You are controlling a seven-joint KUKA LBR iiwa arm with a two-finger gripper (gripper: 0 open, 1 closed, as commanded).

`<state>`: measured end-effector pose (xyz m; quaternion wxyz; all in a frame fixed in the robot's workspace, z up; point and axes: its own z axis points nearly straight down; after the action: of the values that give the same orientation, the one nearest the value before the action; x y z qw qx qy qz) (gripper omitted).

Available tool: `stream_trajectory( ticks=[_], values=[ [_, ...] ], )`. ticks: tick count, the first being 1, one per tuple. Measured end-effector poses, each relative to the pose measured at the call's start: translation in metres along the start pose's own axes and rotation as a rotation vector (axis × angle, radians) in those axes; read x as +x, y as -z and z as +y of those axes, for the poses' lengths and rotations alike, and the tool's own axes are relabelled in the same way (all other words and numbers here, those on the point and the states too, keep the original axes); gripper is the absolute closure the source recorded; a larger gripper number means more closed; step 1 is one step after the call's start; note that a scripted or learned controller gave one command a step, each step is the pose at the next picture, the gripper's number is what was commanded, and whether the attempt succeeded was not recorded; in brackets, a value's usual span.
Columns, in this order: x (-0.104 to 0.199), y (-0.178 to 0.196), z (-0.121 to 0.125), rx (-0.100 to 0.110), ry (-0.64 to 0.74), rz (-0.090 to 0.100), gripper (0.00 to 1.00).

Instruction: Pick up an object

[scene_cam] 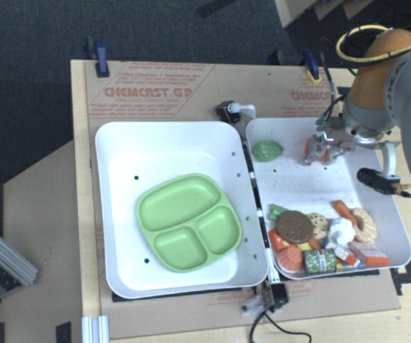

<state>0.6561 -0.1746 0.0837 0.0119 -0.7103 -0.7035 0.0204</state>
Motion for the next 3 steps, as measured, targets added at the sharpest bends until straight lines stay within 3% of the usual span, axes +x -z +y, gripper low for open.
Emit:
stream_trajectory(
  ticks=[1,2,3],
  values=[
    [0.033,0.001,-0.001,0.003,-0.002,-0.002,1.00],
    [0.014,-0.002,-0.087,-0.040,0.003,0.012,1.00],
    [0.045,0.000,-0.046,-0.051,0.013,0.011,1.00]
  ],
)
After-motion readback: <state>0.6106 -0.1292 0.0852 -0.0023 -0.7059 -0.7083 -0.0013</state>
